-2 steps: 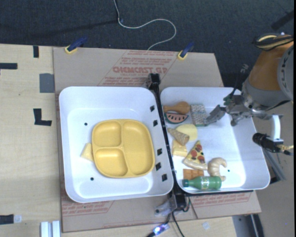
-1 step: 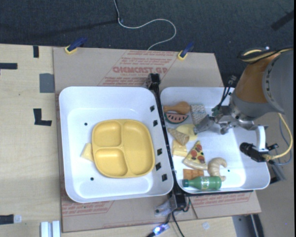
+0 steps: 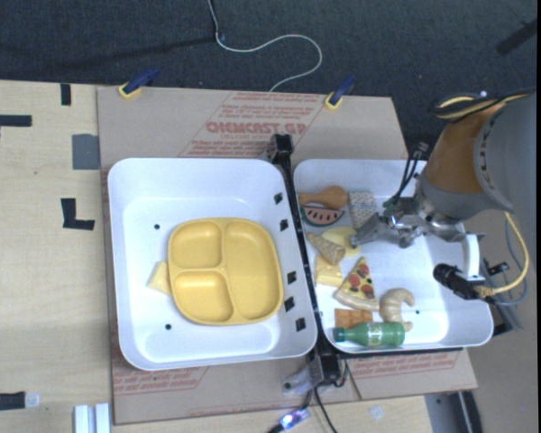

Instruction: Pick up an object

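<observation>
Here, on the bench, two white bins are seen side by side. In the left bin a yellow tray with three compartments is set, with a pale yellow wedge tucked under its left edge. In the right bin the toy food is crowded along the left side: a melon slice at the top, beside a grey speckled block, cheese pieces below it, then a pizza slice, a tan croissant and a green bottle near the front wall.

The hand is found low in the right bin, just right of the cheese and below the block. Whether it is open or closed cannot be told, and nothing is seen gripped in it.

The task is judged barely begun: the reach into the bin is made, but no object is lifted, so grasp and lift are both left. No target can be named with certainty; the cheese and block are nearest. The bottle is laid on its side, its long axis roughly parallel to the front wall, cap pointing left. The pizza slice is pointed up, towards the cheese.
</observation>
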